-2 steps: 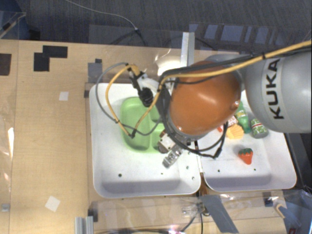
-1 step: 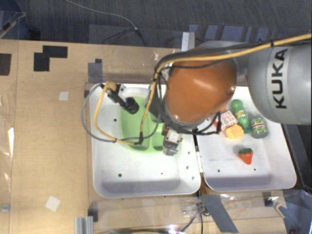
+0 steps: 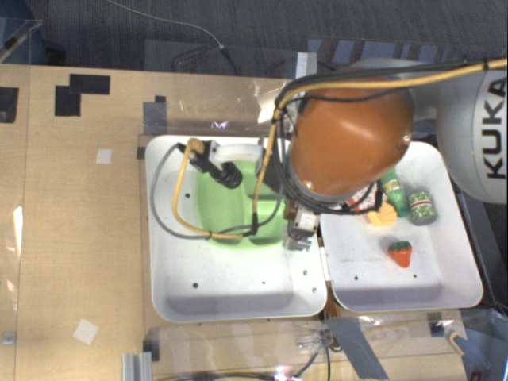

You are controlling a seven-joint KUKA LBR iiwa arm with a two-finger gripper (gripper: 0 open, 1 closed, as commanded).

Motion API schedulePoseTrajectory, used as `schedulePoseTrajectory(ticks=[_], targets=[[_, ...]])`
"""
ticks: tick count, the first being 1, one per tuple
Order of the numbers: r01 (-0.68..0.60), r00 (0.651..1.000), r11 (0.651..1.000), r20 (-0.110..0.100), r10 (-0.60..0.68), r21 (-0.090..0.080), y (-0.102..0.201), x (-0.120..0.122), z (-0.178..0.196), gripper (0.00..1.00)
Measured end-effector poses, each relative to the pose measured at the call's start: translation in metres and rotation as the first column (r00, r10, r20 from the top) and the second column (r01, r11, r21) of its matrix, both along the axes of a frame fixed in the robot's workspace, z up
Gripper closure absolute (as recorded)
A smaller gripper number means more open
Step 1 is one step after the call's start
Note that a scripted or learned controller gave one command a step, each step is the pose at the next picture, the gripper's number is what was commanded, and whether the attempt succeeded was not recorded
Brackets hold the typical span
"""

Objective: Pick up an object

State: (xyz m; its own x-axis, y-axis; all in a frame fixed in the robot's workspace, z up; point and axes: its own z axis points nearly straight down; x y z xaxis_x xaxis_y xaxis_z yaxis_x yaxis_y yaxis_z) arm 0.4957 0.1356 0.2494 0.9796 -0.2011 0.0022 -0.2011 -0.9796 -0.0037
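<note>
- The grey two-finger gripper [image 3: 300, 230] is hanging over the left white bin [image 3: 230, 292]; clenched or released, I cannot tell
- A flat light-green sheet [image 3: 226, 205] is lying in that bin, just beside the gripper
- A red toy strawberry [image 3: 401, 253] is lying in the right white bin [image 3: 413, 288]

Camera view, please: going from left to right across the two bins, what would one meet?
Green cloth → gripper → yellow toy → red strawberry → green can.
</note>
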Motion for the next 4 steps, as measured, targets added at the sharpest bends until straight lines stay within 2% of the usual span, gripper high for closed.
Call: schedulePoseTrajectory(ticks=[1,2,3,4], targets=[[0.000,1.000,1.000,-0.003,0.000,0.000,-0.002,0.003,-0.018,1.00],[0.029,1.000,1.000,0.010,-0.029,-0.002,-0.001,0.009,-0.158,1.00],[0.551,0.834,0.834,0.008,-0.551,0.009,0.044,0.014,-0.157,1.00],[0.841,0.540,0.540,0.000,-0.841,0.016,0.081,0.006,-0.156,1.00]])
